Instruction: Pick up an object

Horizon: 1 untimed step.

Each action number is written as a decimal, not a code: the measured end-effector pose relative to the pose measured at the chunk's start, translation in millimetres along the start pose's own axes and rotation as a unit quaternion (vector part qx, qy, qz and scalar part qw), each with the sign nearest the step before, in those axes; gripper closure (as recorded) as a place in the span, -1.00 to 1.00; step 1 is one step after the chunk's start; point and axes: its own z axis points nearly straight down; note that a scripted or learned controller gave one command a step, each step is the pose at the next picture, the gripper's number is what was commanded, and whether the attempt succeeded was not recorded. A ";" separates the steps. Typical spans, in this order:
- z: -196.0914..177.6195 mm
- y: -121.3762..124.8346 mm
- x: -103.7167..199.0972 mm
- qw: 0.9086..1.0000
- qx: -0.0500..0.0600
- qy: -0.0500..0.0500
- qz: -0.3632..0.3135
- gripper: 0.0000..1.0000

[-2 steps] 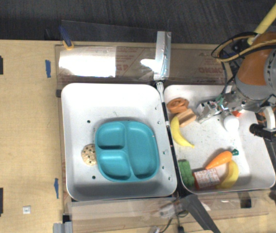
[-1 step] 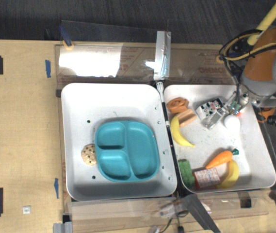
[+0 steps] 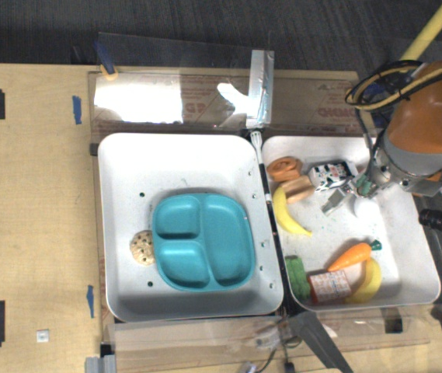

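The orange-banded wrist [image 3: 424, 127], highest and so nearest the lens, hangs over the right bin [image 3: 419, 231]. Below it the gripper [image 3: 345, 195] reaches left with nothing visibly between its fingers; how wide they stand I cannot tell. It sits just beside the small printed box [image 3: 331, 172] and near the curved yellow banana [image 3: 288, 214], smooth and likely to roll from a pinch. The crowded donut [image 3: 283, 167] and tan block [image 3: 300, 189] could be nudged aside. The carrot [image 3: 353, 255] lies well apart; the teal plate [image 3: 203, 240] occupies the left bin [image 3: 120, 208].
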 end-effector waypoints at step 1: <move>39.6 -52.9 -45.8 0.999 0.000 0.001 0.043 -1.00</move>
